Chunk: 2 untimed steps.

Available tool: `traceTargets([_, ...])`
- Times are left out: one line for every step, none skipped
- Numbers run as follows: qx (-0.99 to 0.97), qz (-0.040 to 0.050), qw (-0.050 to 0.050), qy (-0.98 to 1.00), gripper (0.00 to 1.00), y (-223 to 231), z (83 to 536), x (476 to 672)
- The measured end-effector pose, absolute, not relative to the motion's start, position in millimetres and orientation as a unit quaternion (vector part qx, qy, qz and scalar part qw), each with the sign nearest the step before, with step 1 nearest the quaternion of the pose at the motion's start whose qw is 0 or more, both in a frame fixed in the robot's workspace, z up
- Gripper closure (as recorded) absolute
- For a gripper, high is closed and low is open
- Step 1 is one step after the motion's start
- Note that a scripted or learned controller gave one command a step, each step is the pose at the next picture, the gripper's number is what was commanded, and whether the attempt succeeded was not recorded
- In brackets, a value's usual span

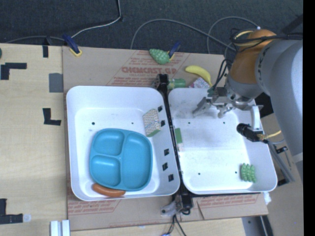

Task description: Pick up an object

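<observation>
Green toy sits in the right bin's near corner, well apart from my gripper, whose jaws stand open and empty; closing here grabs nothing.

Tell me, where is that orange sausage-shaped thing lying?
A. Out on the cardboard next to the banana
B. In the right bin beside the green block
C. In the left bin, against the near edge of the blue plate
C: the orange sausage lies in the left bin, tucked against the near edge of the blue divided plate.
</observation>
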<state>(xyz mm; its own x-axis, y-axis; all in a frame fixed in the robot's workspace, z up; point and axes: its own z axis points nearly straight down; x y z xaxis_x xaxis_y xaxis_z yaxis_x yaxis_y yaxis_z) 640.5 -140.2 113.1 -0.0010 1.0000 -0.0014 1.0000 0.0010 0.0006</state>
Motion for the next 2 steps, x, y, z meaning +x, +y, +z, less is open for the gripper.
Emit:
traceTargets([0.706,-0.0002,0.001,0.708,0.00,-99,86,639.3])
traceTargets([0.706,0.0006,0.001,0.708,0.00,-115,86,669.2])
